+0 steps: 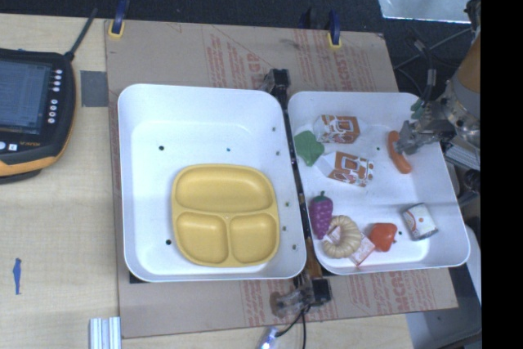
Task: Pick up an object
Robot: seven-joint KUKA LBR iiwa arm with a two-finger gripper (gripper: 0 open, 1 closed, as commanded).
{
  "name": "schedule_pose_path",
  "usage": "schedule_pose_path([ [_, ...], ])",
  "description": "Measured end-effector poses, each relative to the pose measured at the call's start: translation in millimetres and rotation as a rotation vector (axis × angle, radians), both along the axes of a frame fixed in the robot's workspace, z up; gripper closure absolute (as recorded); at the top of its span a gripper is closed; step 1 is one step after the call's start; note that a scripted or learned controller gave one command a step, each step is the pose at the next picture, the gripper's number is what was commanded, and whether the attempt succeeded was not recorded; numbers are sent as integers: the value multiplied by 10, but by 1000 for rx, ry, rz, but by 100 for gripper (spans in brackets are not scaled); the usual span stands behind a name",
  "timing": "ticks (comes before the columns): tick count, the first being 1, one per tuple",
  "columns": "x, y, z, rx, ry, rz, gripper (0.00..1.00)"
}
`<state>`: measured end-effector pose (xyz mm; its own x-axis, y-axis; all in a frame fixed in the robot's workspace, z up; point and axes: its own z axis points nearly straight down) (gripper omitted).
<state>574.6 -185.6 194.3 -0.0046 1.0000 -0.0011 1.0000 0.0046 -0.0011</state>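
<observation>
The left bin (139,118) holds a yellow divided tray (225,214) on its near side, with bare white floor beyond it. The right bin (376,106) carries the small items: two printed snack packets (339,128) (352,167), a green piece (308,147), purple grapes (320,214), a pale ring-shaped pastry (341,235), a red toy piece (382,235) and a small silver can (418,221) along the near edge.

The gripper (415,135) sits over the right bin's right side, just beside an orange carrot-like toy (400,155) near the right wall; whether its claw is apart or together cannot be made out, and nothing is seen clamped in it.

The carrot toy looks light, stiff and smooth, so it may slip; a hold across its narrow middle seems best. The bin wall stands close on its right, while open floor lies to its left, toward the packets.
</observation>
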Motion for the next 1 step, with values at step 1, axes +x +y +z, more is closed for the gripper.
schedule_pose_path([
  [1,444,-261,-611,0,3,0,100],
])
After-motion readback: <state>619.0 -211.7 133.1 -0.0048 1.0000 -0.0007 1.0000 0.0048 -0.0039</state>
